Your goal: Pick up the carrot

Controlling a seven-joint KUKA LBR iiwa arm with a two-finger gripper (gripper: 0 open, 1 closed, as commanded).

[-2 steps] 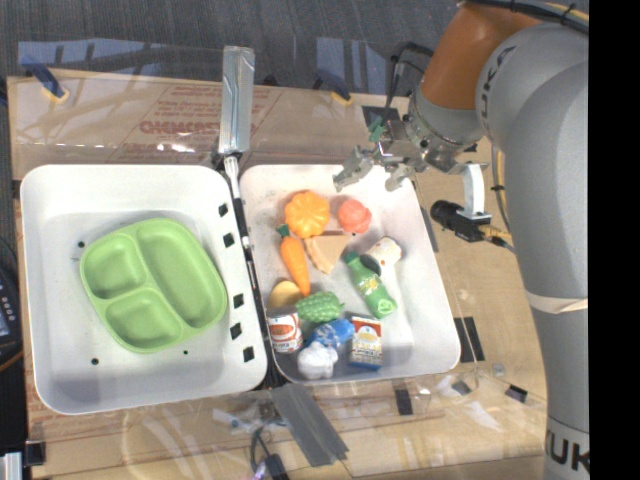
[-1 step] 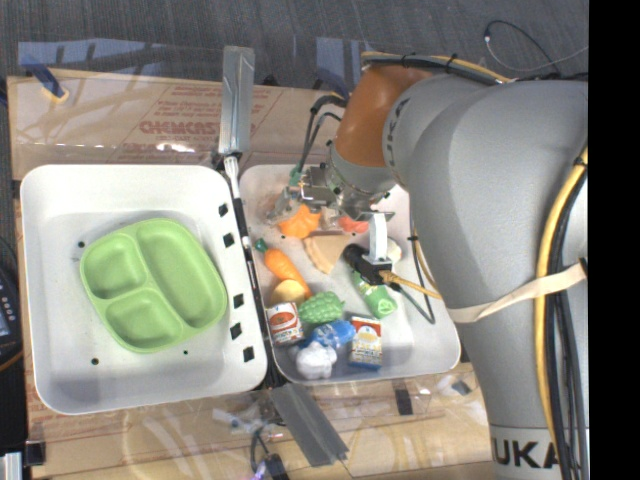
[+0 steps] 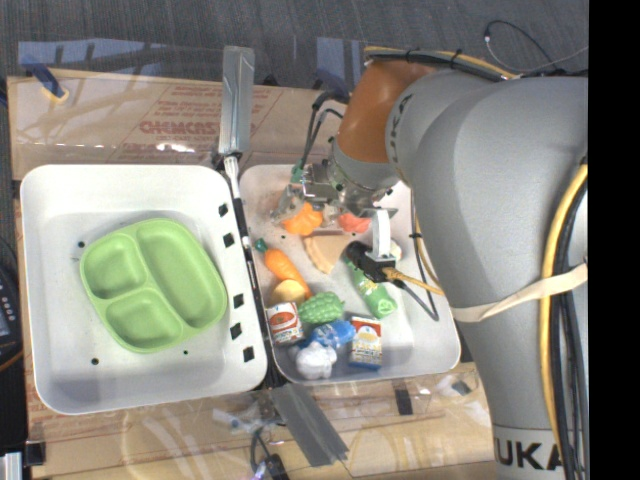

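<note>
The carrot [image 3: 281, 264] is a small orange piece with a green tip. It lies in the right bin [image 3: 435, 343] near that bin's left wall, pointing up-left. My gripper [image 3: 312, 194] hangs over the back of the same bin, above and a little right of the carrot. It sits close over another orange item [image 3: 302, 221]. The carrot lies apart from the gripper, with nothing on it. The grey wrist and the orange band [image 3: 370, 108] hide the bin's far right corner.
Crowding the carrot are a tan slice [image 3: 322, 253], a yellow fruit [image 3: 290, 290], a green bottle [image 3: 372, 290], a bumpy green item [image 3: 322, 308], a small can [image 3: 284, 323] and a carton [image 3: 366, 343]. The left bin [image 3: 50, 368] holds a green divided plate [image 3: 152, 283].
</note>
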